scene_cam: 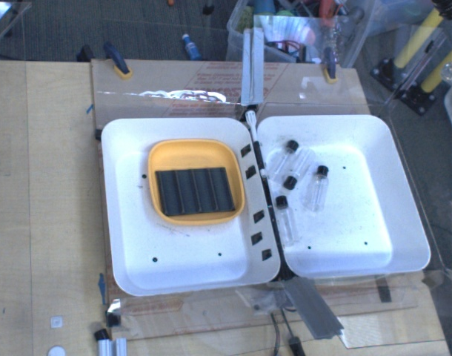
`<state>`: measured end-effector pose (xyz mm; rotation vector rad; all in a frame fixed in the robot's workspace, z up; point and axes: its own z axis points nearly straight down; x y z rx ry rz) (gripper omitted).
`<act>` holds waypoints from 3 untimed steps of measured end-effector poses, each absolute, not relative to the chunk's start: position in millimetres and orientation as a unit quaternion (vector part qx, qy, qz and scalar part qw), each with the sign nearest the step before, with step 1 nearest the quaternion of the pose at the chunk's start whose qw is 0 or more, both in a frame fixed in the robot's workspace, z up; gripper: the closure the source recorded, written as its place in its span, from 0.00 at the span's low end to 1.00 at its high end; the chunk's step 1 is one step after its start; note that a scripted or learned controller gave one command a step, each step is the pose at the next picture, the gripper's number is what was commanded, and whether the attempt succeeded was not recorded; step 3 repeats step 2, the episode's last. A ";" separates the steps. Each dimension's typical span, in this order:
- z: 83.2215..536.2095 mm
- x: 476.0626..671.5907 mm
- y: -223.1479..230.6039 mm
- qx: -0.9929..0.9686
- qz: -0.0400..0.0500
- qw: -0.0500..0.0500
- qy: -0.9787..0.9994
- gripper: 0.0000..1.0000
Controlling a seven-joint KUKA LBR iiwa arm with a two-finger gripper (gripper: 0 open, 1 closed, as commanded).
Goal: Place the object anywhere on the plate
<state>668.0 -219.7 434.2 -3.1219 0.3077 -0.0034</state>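
While both white bins sit side by side on the wooden bench (33, 199), the left bin (130, 239) carries the yellow plate (161, 156), a rounded square dish lying flat near the bin's middle. A dark grey ribbed block (194, 191) lies on the plate, covering most of its floor, with its ridges running from the far side toward the near side and yellow rim showing all around it. The right bin (374, 206) holds a loose cluster of clear vials with black caps in its left half: one vial (316, 188) lies apart toward the middle, another (295, 154) lies nearer the far wall, and two more (287, 225) lie close to the seam between the bins. Small black tabs (250, 172) run in a row along that seam. Beyond the bins, a clear plastic tub (307, 13) stands full of mixed colourful items, and blue clamps (118, 61) grip the board at the far edge. How the gripper stands, spread or pressed together, cannot be told.
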 end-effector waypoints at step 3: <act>428.8 667.4 -221.3 -0.995 -0.001 0.002 0.099 1.00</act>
